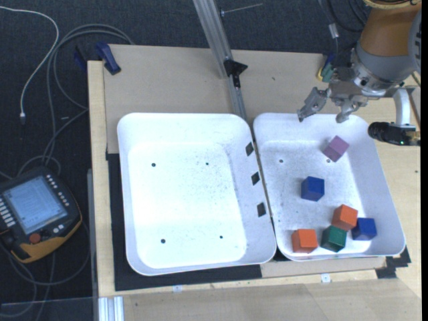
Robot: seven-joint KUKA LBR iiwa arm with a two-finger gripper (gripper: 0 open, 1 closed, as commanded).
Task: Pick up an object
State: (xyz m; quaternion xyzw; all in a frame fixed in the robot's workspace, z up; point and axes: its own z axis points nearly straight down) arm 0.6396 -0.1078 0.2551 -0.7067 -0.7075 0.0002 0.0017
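Claw [323, 112] spread, seemingly holding nothing, above purple block [336, 148].

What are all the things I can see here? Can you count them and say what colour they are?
Shallow white plastic bins: 2, white, side by side on the bench; left bin, right bin.
Small purple cube: 1, pale purple, far end of the right bin.
Small blue cubes: 2, blue; one mid right bin, one at its near right corner.
Small orange cubes: 2, orange; one beside the green cube, one near the front wall.
Small green cube: 1, dark green, between the orange and blue cubes.
Handheld control pad: 1, grey and orange, on the floor at left.
Blue clamp: 1, bench's far left corner.
Robot arm: 1, grey with orange band, top right.
Tool: 1, grey, fingers spread, above the right bin's far edge, holding nothing.
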